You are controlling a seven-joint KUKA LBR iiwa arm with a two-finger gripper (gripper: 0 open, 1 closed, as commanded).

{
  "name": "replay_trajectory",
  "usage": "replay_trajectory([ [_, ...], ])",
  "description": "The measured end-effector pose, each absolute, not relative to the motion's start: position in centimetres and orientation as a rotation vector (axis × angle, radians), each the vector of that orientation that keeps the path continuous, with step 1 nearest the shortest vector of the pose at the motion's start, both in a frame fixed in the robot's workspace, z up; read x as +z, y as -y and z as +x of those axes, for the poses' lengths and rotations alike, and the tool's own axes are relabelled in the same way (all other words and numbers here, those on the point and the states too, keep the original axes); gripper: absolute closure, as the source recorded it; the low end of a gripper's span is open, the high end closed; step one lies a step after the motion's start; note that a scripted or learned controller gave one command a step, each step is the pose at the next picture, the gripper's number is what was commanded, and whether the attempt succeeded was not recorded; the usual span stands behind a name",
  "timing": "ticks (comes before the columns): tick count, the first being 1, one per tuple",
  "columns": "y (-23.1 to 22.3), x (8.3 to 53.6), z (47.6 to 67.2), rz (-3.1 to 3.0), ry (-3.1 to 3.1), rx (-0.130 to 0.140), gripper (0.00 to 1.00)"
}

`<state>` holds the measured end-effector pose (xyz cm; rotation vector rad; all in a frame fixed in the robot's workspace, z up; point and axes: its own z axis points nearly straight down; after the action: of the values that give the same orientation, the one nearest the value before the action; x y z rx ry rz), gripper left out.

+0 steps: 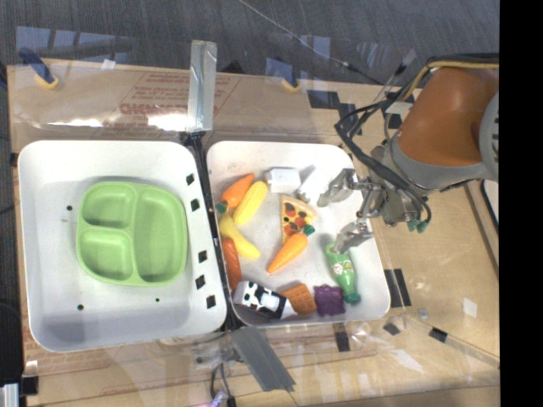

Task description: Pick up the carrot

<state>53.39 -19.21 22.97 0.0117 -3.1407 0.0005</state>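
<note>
step in hand looks like approach: nothing lifted yet. the gripper (349, 210) hangs over the right side of the right bin (222, 154), jaws spread wide with nothing between them. the carrot (288, 251) lies flat mid-bin, angled, green top toward the upper right near the pizza slice (296, 215), apart from the jaws and to their left. next move, as i judge it: shift left over the carrot, turn the jaws across its long axis, drop, close. tight spot, since neighbours crowd it.

near to far, right bin: along the near wall a black-and-white cow toy (259, 300), an orange-brown block (299, 298), and a purple piece (329, 299). just above these, a green bottle (343, 272) under the lower finger. then the carrot, with a long red-orange piece (232, 263) against the left wall. further back a banana (237, 237), the pizza slice, a corn cob (250, 203), and a second orange carrot-like piece (234, 192), which could be mistaken for the target. farthest, a small white block (282, 179).

left bin (34, 253): holds a green divided plate (132, 233), three compartments, nothing in them. both bins sit on the counter (441, 287).
</note>
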Motion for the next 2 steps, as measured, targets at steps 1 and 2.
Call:
replay_trajectory([
  [1,17.4,10.2,51.8,0.137,3.14,0.0,0.0],
  [2,13.4,9.2,51.5,0.142,3.139,-0.003,0.0],
])
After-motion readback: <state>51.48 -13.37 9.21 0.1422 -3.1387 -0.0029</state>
